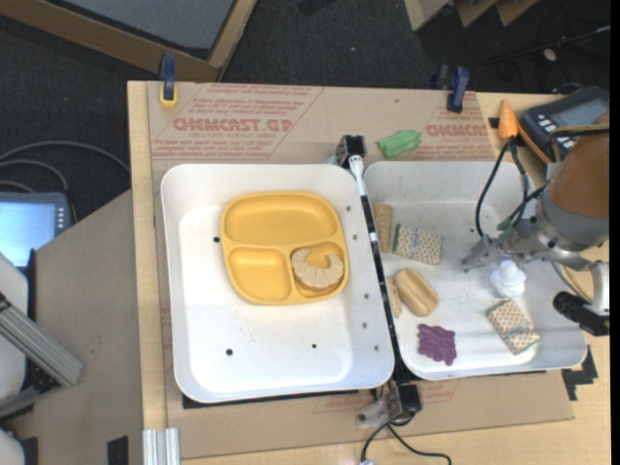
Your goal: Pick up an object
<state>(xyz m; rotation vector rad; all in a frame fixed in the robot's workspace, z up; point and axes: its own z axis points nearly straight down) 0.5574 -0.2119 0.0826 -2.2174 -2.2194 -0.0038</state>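
The right bin [455, 184] holds several small objects. A white crumpled object [508, 280] lies near its right side, and my gripper [492, 257] hangs just above and to the left of it, close to touching. A patterned block [513, 325] lies below that object. Further left are a tan bread-like piece [417, 292], a patterned square [418, 244], a thin tan stick [385, 228] and a purple lump [436, 343]. The grey arm [579, 197] reaches in from the right.
The left bin [194, 289] bears a yellow divided plate [281, 223] with a tan ring-shaped piece [319, 267] in its lower right compartment. A green object [399, 143] lies on the bench behind the bins. Cables [499, 177] hang over the right bin's back corner.
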